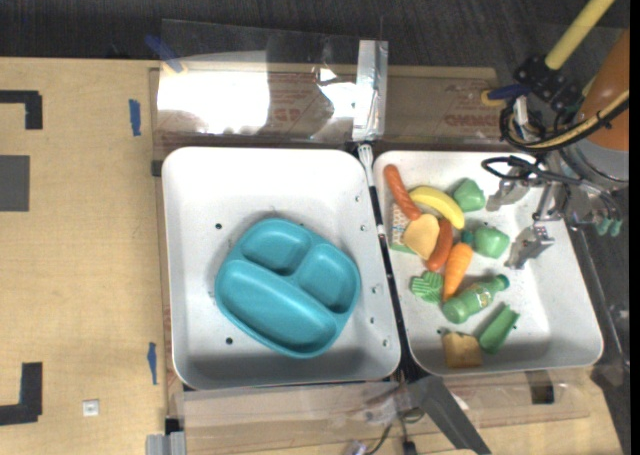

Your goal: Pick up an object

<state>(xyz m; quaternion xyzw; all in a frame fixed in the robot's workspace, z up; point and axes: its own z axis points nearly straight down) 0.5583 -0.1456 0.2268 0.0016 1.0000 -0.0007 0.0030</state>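
The right bin holds a heap of toy foods: a yellow banana, a long red piece, a carrot, two green peppers, a green pickle and a brown slice. My gripper hangs over the bin's right half, just right of the heap. Its fingers are open, with nothing between them. One fingertip is close to the lower green pepper, and I cannot tell whether they touch.
A teal divided plate lies in the left bin. A clear plastic sheet and a metal bracket stand behind the bins. Cables and a yellow rod crowd the upper right. Bare white floor shows along the right bin's right side.
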